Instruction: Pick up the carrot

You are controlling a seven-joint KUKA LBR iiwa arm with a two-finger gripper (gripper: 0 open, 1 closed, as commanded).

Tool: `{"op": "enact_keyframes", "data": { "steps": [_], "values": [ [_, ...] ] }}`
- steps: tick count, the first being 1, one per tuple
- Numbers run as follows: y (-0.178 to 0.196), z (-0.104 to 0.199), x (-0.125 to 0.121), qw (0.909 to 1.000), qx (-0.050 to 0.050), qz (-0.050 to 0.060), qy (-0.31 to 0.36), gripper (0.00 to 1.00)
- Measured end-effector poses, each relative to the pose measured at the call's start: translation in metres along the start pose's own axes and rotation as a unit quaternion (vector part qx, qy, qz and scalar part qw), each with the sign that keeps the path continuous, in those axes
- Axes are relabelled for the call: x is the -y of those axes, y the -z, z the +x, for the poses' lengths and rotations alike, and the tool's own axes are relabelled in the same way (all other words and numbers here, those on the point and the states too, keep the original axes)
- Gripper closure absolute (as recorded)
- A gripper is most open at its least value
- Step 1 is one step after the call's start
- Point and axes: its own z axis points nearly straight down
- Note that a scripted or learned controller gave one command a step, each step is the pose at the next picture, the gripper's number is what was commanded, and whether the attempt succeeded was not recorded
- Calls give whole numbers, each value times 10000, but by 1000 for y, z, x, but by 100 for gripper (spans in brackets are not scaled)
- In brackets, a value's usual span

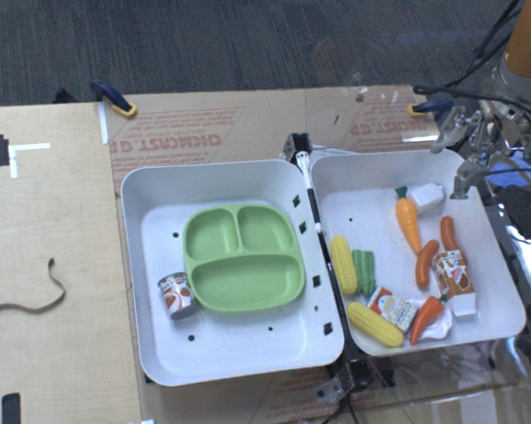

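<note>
Looks like a robotics lab, not a kitchen: two white bins sit on a bench over flattened cardboard, held down with clamps at the bench's far edge. All the food is plastic toy stuff, like corn and a green divided plate. Loose cables hang at the far right corner, grey carpet beyond.

In the left white bin a green three-part plastic plate lies touching a small red-labelled can, while the right white bin holds two yellow corn cobs, a green pea pod, two red sausages and a white block.
</note>
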Motion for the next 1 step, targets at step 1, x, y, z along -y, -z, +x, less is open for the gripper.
{"op": "enact_keyframes", "data": {
  "steps": [1],
  "values": [
    [-127, -8, -34, 9996, 3, -8, -290, 0]
  ]
}}
